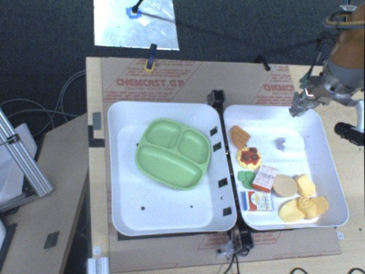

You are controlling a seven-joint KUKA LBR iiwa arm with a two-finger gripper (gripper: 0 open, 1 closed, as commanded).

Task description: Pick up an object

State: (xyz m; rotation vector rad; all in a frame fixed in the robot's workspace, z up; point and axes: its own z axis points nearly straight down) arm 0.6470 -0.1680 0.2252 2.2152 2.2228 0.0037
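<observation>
Toys are clustered in the right bin (328,147), mostly toward its near half: a toast-coloured piece (240,136), a small pizza (250,157), a green leafy piece (246,178), a red-and-white box (264,177), a printed carton (256,201), a tan round cookie (284,185), and several yellow pieces (305,201) near the front right corner. A small grey item (280,144) lies apart from them in the far half of that bin. The left bin (122,153) is occupied by a green divided plate (173,153).

The claw (300,104) is seen above the far right corner of the right bin, well apart from every toy, and nothing is seen between its tips. Whether it is spread or pressed together cannot be told from this angle.

The step in hand is judged to be the approach: no object has been picked yet. For the next move, one target must be chosen, the claw brought over it and lowered. The lone grey item is nearest and uncrowded; the packed toys at the front are likelier to be nudged together.
</observation>
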